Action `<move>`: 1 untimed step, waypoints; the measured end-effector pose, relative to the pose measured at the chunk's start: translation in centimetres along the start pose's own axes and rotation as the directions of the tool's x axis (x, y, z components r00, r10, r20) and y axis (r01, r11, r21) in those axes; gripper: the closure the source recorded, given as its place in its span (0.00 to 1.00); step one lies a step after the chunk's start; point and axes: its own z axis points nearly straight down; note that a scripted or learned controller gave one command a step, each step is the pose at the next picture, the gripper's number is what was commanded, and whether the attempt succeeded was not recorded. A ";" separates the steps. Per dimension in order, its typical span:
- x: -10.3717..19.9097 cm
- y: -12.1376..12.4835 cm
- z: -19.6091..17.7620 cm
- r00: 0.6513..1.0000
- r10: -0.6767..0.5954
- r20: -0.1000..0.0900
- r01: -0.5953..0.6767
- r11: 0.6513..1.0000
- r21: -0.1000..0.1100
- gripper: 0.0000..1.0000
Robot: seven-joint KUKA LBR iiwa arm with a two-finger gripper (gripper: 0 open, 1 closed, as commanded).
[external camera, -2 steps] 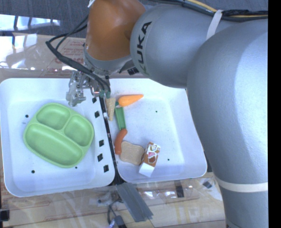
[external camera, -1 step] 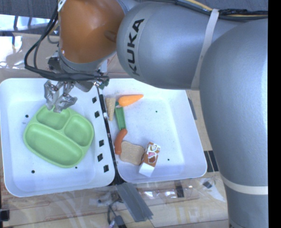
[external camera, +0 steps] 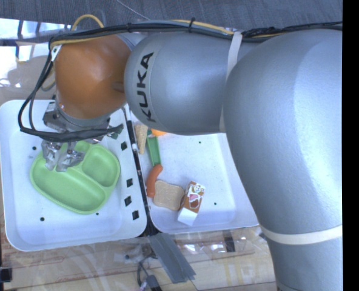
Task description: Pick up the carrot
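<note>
Hovering over green plate [external camera: 76, 183] in left bin [external camera: 13, 162]: gripper [external camera: 61, 157]; opening indiscernible; carrot [external camera: 153, 179] right bin.

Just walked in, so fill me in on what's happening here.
The arm reaches in over the left bin, its gripper low over the green plate. The carrot lies in the right bin near the divider, beside the bread and a small carton, not picked up.
</note>
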 end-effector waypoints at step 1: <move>1.7 3.5 1.2 0.998 0.056 0.002 -0.056 0.998 0.002 1.00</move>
